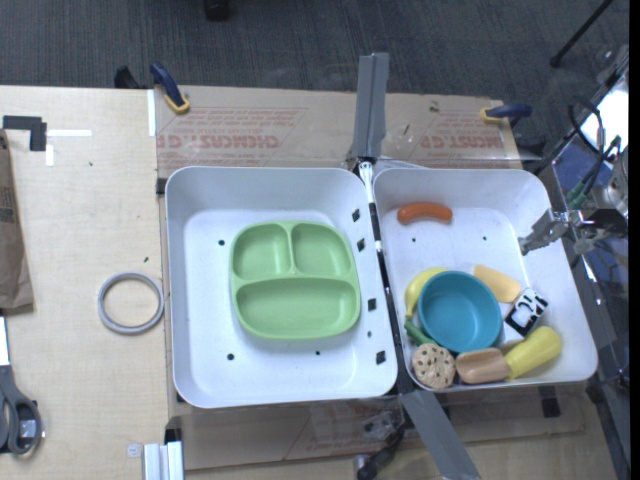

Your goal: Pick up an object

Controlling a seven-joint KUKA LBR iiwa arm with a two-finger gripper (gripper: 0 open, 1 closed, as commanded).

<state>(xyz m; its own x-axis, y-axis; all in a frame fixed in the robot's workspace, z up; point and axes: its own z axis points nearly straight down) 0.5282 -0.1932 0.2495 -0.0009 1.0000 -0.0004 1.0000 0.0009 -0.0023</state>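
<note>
The pincer [537,234] is hovering at the right bin's [480,193] edge; can't tell if it's apart, nothing's visibly in it.

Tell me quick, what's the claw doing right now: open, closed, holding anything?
Claw: at the right white bin's right wall, nothing seen between its fingers; open or closed cannot be told.

Desk [80,228]: pale wood surface, carrying two bins side by side
Left bin [190,298]: shallow white plastic, holding a green divided plate [295,278]
Right bin [480,193]: shallow white plastic, just beside the left
Tape ring [130,301]: grey, flat on the desk, left of the left bin
Clamps: blue-and-yellow [170,88], far left; another [505,113], far right
Scissors [18,418]: grey handles, near-left edge
</note>
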